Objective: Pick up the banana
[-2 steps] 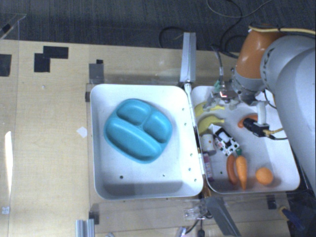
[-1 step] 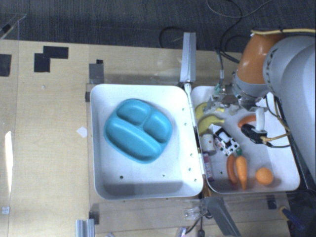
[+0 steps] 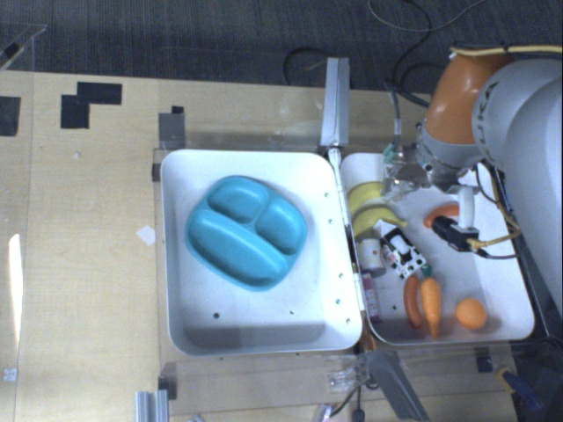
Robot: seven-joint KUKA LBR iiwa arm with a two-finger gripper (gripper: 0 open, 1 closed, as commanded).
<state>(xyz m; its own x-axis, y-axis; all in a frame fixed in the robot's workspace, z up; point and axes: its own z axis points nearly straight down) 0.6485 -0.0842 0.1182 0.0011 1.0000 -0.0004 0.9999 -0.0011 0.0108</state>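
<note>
The banana [image 3: 366, 204] is yellow and lies curved at the upper left of the right bin [image 3: 506, 323], close to the wall it shares with the left bin. My gripper [image 3: 400, 179] hangs at the end of the grey arm with the orange band, just right of and above the banana's upper end. It looks very close to the banana, but I cannot tell whether they touch. The arm covers the bin's upper right part.
In the right bin lie a small bottle [image 3: 369, 253], a black-and-white item [image 3: 403, 255], a carrot [image 3: 430, 306] beside a reddish sausage [image 3: 411, 297], an orange ball [image 3: 471, 313] and a red piece [image 3: 442, 214]. The left bin [image 3: 185, 323] holds a blue divided plate [image 3: 248, 231].
</note>
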